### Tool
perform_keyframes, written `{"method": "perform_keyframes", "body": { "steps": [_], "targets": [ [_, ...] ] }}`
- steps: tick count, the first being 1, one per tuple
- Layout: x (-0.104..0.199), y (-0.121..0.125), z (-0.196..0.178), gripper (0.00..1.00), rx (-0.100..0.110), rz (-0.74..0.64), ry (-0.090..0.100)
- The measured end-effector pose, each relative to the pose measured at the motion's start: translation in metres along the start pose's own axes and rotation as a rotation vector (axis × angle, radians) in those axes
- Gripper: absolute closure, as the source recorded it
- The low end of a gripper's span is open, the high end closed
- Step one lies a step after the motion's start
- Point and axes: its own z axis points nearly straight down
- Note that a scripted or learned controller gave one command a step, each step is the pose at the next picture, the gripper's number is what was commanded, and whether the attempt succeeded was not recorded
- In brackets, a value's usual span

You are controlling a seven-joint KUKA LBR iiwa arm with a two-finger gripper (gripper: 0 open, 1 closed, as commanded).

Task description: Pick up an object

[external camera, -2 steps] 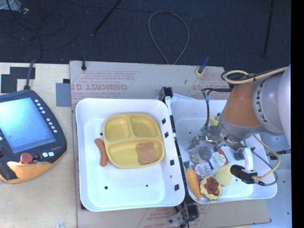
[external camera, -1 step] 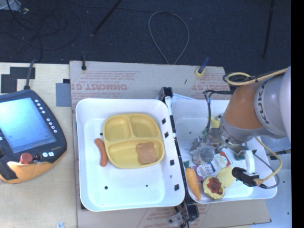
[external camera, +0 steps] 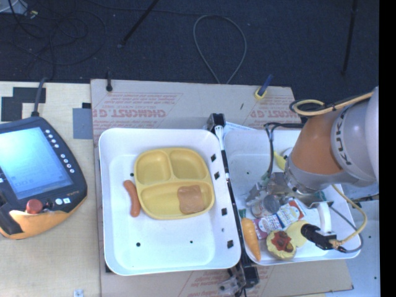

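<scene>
Flanking a cardboard-topped bench [external camera: 185, 107], dark carpet [external camera: 124, 30] and pendant [external camera: 34, 175]; tool [external camera: 267, 198] state impossible to tell, low in right bin [external camera: 247, 147]

I see the pale bench [external camera: 55, 258] carrying a cardboard sheet [external camera: 185, 104] across the middle of the frame. Two white bins sit on that sheet, the left bin [external camera: 124, 240] and the right bin [external camera: 247, 144], touching. My teach pendant [external camera: 34, 172] lies at far left.

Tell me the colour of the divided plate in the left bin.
Yellow; the divided plate shows plainly in the camera view, inside the left bin.
</scene>
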Motion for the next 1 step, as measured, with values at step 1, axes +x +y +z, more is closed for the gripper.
{"method": "perform_keyframes", "body": {
  "steps": [1],
  "targets": [
    [-0.0160,-0.0129,-0.0002,0.00,0.000,-0.003,0.001]
  ]
}}
